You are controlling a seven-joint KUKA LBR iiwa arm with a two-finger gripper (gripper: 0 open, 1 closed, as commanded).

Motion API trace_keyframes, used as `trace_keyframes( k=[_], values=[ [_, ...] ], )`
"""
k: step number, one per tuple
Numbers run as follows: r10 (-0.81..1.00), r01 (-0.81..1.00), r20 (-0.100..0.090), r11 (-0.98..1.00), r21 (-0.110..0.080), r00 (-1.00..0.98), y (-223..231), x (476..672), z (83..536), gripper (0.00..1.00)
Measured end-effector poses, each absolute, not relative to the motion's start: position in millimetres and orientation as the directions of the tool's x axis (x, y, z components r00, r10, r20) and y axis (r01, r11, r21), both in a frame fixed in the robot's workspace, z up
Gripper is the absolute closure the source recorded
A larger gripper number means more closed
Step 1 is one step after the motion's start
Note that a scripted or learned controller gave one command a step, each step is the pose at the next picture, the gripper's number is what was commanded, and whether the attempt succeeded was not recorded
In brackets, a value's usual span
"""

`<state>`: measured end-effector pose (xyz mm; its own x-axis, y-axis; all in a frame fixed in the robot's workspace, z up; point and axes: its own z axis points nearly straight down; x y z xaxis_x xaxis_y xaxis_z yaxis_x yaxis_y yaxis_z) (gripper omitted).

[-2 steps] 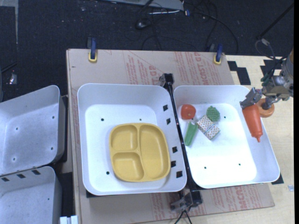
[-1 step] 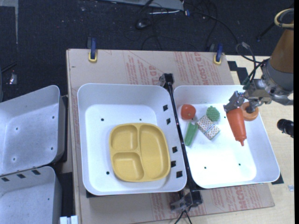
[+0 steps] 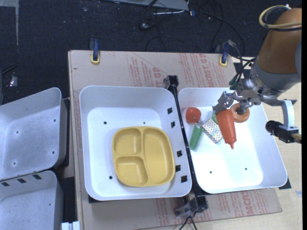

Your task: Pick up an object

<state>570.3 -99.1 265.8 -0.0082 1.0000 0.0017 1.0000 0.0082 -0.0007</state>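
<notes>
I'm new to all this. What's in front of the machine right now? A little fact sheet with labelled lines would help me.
left bin: holds a yellow divided plate
right bin: red ball, green piece, speckled packet, orange-red carrot-shaped toy, orange ring
gripper: above the carrot toy's top end, near the ring
bench: brown board under both bins

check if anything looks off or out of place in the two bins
Nothing looks spilled or broken. The yellow plate lies flat in the left bin. In the right bin, the toys sit bunched at the back: a red ball, a green piece, a speckled block and an orange carrot under the gripper.
</notes>
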Motion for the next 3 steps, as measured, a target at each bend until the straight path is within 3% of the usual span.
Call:
trace_keyframes(
  k=[2, 3],
  values=[
    [1.0, 1.0, 0.001, 0.008, 0.001, -0.008, 9.6, 599.1, 249.2, 1.0],
    [1.0, 1.0, 0.001, 0.008, -0.003, -0.008, 64.0, 597.6, 232.7, 1.0]
  ],
)
